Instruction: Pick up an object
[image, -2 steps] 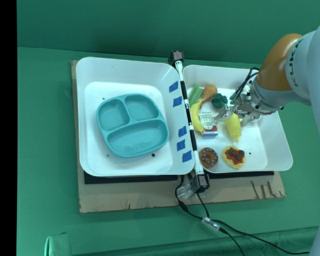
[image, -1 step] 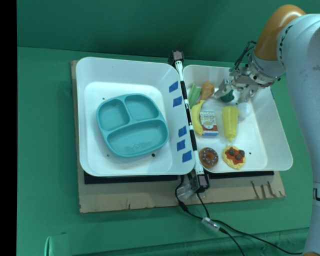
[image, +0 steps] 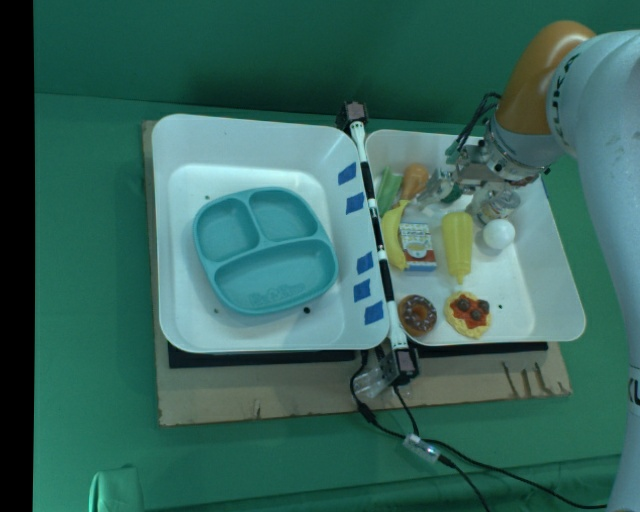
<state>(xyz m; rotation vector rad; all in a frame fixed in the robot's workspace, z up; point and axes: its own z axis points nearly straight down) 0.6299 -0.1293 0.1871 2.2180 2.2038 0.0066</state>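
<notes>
corn cob lengthwise near-to-far, beside juice carton

In the right bin lie a carrot, a green pod, a banana, a juice carton, a corn cob, a white ball, a donut and a small pizza.

I'm working in a robotics lab, not a home: the surface is draped in plain green cloth, two white bins sit on a cardboard sheet left of and below my jaws, blue tape marks dot one rim, and loose cables trail off the front.
</notes>
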